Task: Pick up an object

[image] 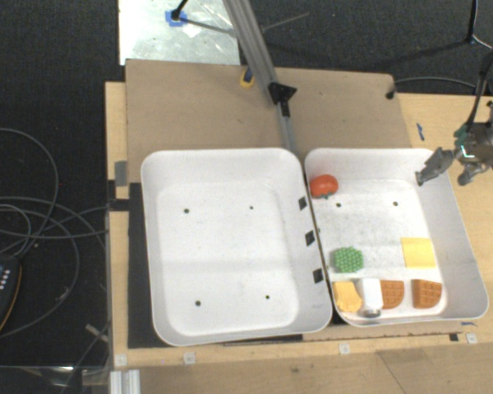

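Above the right bin's (444, 189) far corner, the gripper (449, 167) hangs released and unloaded, in approach; it must next descend onto one object, e.g. the yellow block (417, 252) below.

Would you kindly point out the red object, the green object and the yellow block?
red object (324, 185), camera view, its middle.
green object (347, 259), camera view, its centre.
yellow block (418, 252), camera view, its top face.
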Tool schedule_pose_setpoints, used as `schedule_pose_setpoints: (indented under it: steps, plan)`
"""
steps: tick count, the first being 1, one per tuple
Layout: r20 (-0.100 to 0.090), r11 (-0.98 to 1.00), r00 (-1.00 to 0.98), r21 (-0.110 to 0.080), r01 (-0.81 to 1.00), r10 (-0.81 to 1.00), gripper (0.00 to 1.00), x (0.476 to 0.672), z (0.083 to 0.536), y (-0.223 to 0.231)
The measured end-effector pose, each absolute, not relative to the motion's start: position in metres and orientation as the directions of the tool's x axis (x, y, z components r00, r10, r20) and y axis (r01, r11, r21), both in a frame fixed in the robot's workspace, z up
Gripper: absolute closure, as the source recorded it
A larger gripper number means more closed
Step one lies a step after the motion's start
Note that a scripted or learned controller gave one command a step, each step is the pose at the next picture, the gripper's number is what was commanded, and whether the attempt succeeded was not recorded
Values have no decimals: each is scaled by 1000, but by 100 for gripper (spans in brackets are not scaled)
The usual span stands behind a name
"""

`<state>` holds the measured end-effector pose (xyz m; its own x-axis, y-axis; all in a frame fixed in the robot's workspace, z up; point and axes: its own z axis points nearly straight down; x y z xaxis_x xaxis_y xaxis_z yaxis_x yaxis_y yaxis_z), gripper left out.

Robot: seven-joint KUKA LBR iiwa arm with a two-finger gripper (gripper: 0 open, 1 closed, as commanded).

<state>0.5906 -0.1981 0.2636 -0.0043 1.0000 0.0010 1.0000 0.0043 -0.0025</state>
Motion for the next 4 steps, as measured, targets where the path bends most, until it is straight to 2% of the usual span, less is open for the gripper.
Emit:
schedule_pose_setpoints:
  steps: [1,4]
  plan:
    - [-1,6,-6,1,1000,1000,0,591,266,-198]
    - [0,1,-1,-3,1000,1000,0,589,114,-210]
